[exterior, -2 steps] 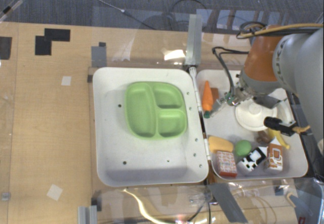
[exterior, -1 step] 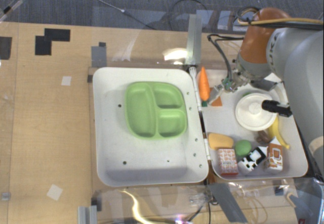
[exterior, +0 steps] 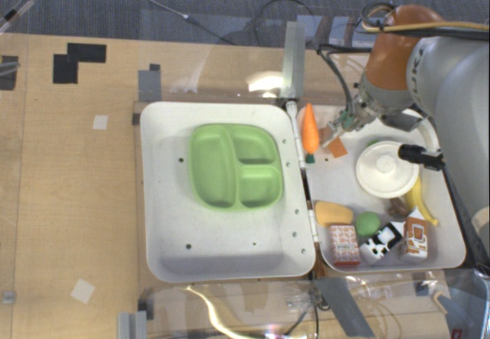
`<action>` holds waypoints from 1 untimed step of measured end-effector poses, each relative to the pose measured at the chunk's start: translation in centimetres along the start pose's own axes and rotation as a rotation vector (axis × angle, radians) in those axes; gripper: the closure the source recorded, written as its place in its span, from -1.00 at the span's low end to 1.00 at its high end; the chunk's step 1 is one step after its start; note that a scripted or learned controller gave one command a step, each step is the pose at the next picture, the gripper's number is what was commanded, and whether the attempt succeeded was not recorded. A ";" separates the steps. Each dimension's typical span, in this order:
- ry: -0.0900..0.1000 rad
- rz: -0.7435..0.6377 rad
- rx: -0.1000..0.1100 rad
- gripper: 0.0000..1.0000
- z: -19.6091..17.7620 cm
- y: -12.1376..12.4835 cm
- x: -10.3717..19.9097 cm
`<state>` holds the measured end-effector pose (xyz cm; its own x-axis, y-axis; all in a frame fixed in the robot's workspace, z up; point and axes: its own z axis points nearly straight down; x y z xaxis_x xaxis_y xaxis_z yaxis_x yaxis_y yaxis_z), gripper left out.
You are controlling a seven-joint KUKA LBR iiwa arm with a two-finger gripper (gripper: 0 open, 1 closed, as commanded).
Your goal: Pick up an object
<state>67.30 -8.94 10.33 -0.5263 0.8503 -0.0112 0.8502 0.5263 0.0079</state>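
Two bins; right bin (exterior: 453, 253) holds the clutter. Gripper (exterior: 342, 127) hangs at its far left corner, touching a small orange block (exterior: 336, 148) (grip state: cannot tell). Carrot (exterior: 309, 129) lies just left of it, long axis running along the divider, easiest target.

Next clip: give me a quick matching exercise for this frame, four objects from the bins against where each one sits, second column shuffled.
Things:
1. green divided plate
2. carrot
3. white lid
4. banana

Places:
A. along the left edge of the right bin, near its top
B. just right of and below the white lid
C. middle of the left bin
D. upper middle of the right bin, under the arm

Pairs: 1-C, 2-A, 3-D, 4-B
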 end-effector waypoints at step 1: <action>0.002 -0.074 -0.010 1.00 -9.4 3.6 5.6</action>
